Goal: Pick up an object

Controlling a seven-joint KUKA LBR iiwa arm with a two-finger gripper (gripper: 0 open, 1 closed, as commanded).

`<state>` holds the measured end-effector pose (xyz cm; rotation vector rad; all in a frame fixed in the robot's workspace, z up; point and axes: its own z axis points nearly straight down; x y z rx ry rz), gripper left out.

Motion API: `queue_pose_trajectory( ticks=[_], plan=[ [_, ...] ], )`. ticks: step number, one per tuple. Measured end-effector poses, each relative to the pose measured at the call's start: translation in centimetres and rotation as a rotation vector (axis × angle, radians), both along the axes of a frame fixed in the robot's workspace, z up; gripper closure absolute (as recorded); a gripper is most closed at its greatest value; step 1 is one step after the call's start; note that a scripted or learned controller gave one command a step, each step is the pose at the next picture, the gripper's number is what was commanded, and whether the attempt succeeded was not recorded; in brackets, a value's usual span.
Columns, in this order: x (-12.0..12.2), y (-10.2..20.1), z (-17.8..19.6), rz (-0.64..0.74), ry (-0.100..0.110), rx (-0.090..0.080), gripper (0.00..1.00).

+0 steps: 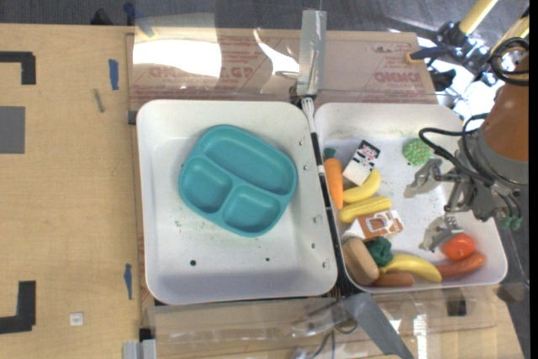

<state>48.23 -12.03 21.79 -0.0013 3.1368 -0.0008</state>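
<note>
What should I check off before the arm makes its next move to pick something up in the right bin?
1. Hand over the right bin: ok.
2. Fingers spread apart: ok.
3. Nothing between the fingers: ok.
4. A target directly under the hand: not ok, it hangs over bare floor between the tomato and the green ball.
5. Tomato free of neighbours: not ok, it touches a sausage.
6. Hand height above the floor: cannot tell.
</note>
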Motion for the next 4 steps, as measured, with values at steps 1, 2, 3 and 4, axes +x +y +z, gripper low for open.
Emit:
queue_pose_trajectory(
  ticks=[1,2,3,4],
  plan=[
    [5.1,2.2,-11.8,0.239,-0.004,-0.003,0.0],
    [16.4,2.3,-6.7,0.283,-0.004,-0.001,0.0],
    [11.2,2.3,-10.2,0.344,-0.026,-0.007,0.0],
    [12.7,2.7,-10.6,0.278,-0.036,-0.01,0.0]
  ],
)
